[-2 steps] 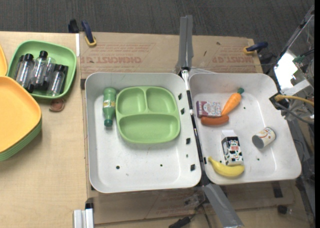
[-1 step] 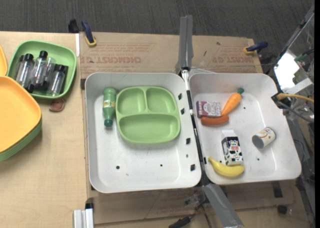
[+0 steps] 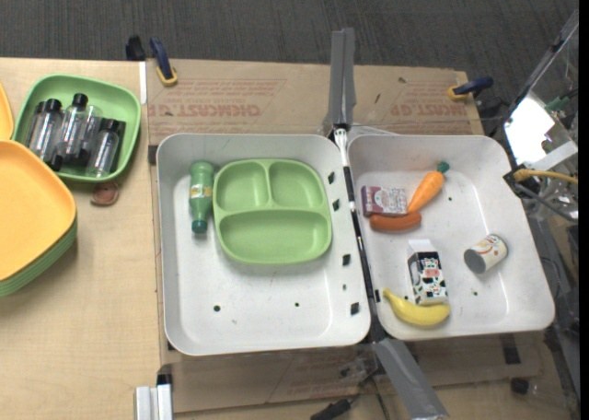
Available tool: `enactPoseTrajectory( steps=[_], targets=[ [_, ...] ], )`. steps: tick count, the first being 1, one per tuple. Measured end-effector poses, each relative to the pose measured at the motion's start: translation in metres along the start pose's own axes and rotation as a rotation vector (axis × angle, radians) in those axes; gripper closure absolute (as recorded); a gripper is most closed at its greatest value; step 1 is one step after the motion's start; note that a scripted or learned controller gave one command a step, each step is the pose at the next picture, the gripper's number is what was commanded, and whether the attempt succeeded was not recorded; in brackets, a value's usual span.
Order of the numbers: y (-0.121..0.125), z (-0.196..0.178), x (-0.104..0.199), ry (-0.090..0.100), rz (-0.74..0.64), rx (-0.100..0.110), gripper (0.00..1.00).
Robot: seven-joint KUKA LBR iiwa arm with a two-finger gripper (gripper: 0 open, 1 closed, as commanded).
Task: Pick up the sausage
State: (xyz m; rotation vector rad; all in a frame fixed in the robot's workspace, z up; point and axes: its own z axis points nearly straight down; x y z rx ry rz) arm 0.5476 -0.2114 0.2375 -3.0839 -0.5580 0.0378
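Observation:
The sausage is a short red-orange link lying flat in the right bin, near that bin's left wall. It rests just below a small purple carton and touches the lower tip of an orange carrot, which slants up to the right. Nothing covers the sausage from above.
The right bin also holds a black-and-white milk carton, a banana and a tipped can. In the left bin sit a green divided plate and a green bottle. A green tray of bottles and orange plates stand at the far left.

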Motion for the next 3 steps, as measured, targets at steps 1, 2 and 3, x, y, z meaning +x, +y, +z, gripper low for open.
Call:
enactPoseTrajectory(
  steps=[1,2,3],
  targets=[
    [0.001,-0.007,-0.001,-0.004,0.0,0.001,1.0],
    [0.002,-0.014,-0.002,-0.008,0.0,0.003,1.0],
    [0.003,-0.022,-0.003,-0.012,0.0,0.004,1.0]
  ],
)
